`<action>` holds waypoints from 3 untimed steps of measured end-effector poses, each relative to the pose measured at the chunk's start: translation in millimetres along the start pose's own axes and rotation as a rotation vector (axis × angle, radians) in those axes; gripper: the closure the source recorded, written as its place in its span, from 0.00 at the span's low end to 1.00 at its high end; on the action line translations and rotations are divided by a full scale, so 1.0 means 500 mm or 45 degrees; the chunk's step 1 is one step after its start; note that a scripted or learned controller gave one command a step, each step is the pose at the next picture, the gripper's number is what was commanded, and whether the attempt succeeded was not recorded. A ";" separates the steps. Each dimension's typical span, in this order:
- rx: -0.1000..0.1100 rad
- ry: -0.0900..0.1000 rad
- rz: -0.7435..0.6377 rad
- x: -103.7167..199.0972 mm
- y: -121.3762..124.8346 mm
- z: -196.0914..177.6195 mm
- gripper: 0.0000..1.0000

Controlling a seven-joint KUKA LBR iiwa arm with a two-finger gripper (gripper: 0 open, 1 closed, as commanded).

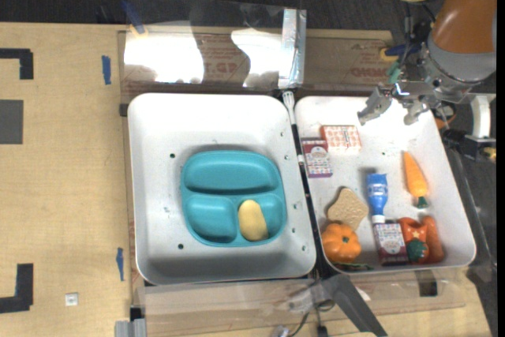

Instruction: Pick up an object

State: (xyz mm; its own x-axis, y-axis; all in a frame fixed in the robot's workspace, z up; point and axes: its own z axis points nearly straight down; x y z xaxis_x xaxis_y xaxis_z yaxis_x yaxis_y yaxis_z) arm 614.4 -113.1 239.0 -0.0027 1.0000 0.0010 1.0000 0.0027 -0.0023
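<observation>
Nothing is picked yet: the candidates all lie in the right bin (454,170). Nearest the arm is the red-and-white carton (342,138), with a second small box (317,159) touching its left side. Further down lie a blue tube (376,194), a carrot (415,176), a slice of bread (348,207), a little pumpkin (342,242), and at the front a red-labelled packet (388,241) beside a red and green vegetable (420,239). One of each, eight in all. The gripper (393,106) hangs over the bin's back corner, fingers spread, nothing between them. The risk, to my eye: the two boxes touch, so a descent there could nudge both or catch an edge; the front cluster is just as crowded. The left bin (150,170) holds one teal divided tray (229,193) with one yellow lemon-like piece (252,219).
</observation>
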 end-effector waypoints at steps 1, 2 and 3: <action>0.010 0.000 -0.124 -0.139 -0.015 0.220 0.00; -0.009 0.009 -0.189 -0.193 -0.070 0.292 0.00; -0.010 0.003 -0.187 -0.198 -0.070 0.273 1.00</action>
State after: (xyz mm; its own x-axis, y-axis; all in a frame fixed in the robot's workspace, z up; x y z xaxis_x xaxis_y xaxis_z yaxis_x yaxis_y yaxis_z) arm 579.5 -211.9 102.2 -0.1489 0.9888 0.0031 0.9888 0.1489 0.0062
